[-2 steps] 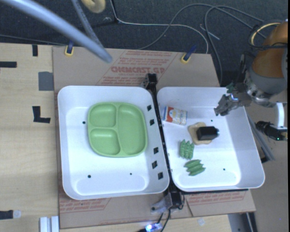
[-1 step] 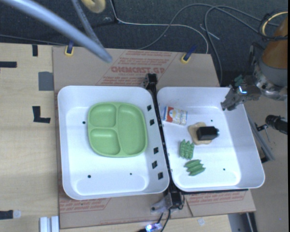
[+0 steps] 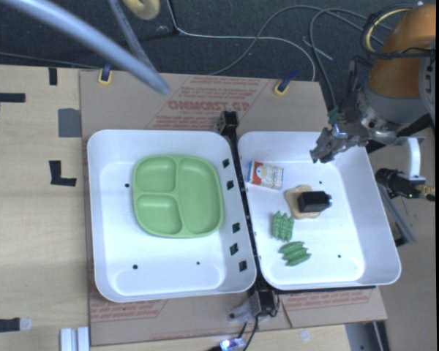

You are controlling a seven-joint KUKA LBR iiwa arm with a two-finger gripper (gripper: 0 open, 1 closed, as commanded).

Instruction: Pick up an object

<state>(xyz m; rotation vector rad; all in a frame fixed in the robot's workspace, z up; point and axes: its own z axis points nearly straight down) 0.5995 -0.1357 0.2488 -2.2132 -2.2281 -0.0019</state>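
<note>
Both white bins [image 3: 102, 196] look like smooth, faintly glossy plastic. The green divided plate [image 3: 178, 196] is matt plastic. Under the bins lies a printed sheet of brown cardboard [image 3: 205, 101], dull and flat, on a pale wood-grain bench [image 3: 29, 218]. The small carton [image 3: 265, 175] looks like printed paper. The arm's orange band [image 3: 406, 39] shines slightly; the tool [image 3: 326, 149] looks like dull grey metal.

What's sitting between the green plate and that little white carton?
In the camera view, the raised rims where the two white bins meet, with black clips along them, lie between the green plate and the carton. Otherwise only bare bin floor.
</note>
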